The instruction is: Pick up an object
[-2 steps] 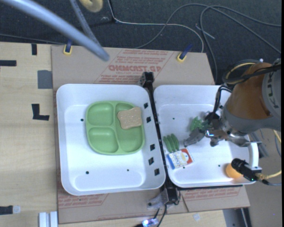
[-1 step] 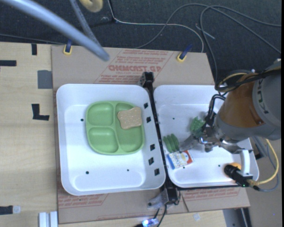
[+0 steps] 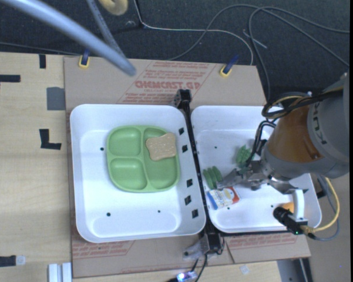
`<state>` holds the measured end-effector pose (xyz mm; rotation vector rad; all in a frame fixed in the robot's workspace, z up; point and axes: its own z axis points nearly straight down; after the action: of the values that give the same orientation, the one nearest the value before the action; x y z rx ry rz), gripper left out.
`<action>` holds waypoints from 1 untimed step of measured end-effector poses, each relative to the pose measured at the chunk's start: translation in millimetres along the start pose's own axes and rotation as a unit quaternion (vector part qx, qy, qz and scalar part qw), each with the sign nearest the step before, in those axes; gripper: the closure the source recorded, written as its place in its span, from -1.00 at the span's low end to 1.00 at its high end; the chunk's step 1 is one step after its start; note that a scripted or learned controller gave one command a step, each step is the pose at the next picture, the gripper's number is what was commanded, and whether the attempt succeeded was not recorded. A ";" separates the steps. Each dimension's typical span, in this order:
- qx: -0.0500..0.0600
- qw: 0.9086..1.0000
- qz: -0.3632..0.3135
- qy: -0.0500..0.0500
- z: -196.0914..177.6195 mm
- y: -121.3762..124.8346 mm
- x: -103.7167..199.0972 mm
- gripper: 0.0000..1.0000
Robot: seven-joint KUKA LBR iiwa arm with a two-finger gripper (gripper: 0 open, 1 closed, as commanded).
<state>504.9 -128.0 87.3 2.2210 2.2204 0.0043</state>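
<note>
A light wooden table [image 3: 23, 175] carries a cardboard sheet [image 3: 170, 78] under two white bins. The left bin [image 3: 88, 216] holds a green divided plate [image 3: 129, 169] with a slice of toast [image 3: 162, 147] in its upper right compartment. In the right bin [image 3: 223, 122], the hand [image 3: 226, 184] hangs low over a red-and-white packet [image 3: 223, 198], beside green pieces [image 3: 212, 175], perhaps toy vegetables. Whether it is apart or together, I cannot tell.
</note>
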 end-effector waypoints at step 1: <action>-0.004 1.000 -0.001 0.002 -14.5 3.5 2.0 1.00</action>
<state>508.4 -126.0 101.8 2.2158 2.2209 0.0178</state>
